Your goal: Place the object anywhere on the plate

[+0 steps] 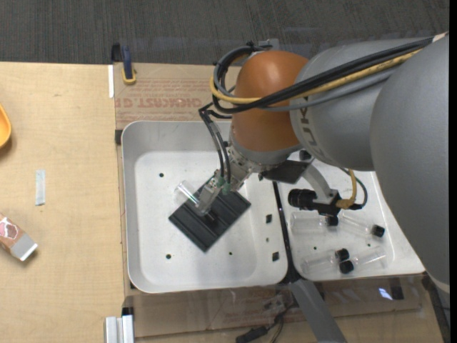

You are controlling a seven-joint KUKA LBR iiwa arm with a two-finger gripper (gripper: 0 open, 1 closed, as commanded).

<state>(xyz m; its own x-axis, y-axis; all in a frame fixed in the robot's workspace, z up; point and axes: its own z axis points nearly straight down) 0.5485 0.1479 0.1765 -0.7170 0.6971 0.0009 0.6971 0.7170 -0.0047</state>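
1. Grey arm [400, 127], bulky and nearest the lens, fills the right side and reaches in over both bins.
2. Far left on the table [57, 120] lie a small grey strip [40, 188] and a wrapped block [14, 239].
3. Inside the left bin [136, 213] sits the black ridged plate [209, 218], set at an angle.
4. Over the plate hangs the claw [208, 197], with a clear tube [187, 191] at its tip; whether it is clenched on the tube I cannot tell.
5. That tube looks light, rigid, slick and prone to rolling; mid-length seems the safest hold.
6. Across in the right bin [400, 263], more capped tubes [335, 256] lie loose.
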